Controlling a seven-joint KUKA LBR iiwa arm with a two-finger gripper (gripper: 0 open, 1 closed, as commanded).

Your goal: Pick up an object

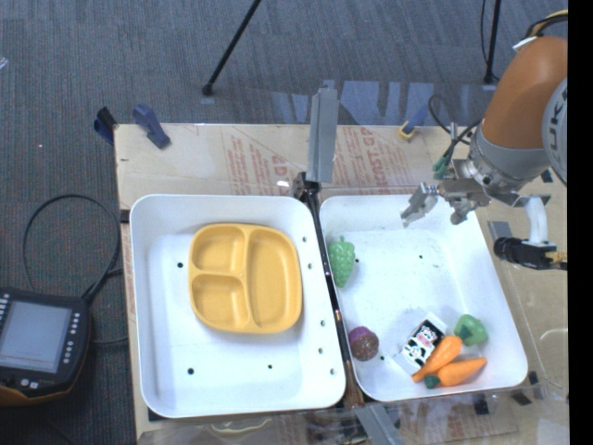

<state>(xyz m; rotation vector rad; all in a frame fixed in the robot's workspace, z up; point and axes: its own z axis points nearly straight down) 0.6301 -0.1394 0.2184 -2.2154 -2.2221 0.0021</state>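
Nearest you, in the right bin's [491, 276] front corner, lie two carrots [449, 363], a green pepper [471, 328] and a small cow-print carton [423, 341], with a purple ball [363, 343] to their left. Green grapes [342, 260] hug the left wall farther back. Your gripper [435, 207] hangs over the far edge, fingers spread, holding nothing, well apart from them all. The left bin [157, 341] holds a yellow tray [246, 277].

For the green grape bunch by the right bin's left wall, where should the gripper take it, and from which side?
Best guess: grip the grape bunch across its wide middle, coming straight down from above. It lies flat, lengthwise along the right bin wall, so closing along that wall's direction avoids wedging a finger between bunch and wall. The gripper sits near the bin's far edge.
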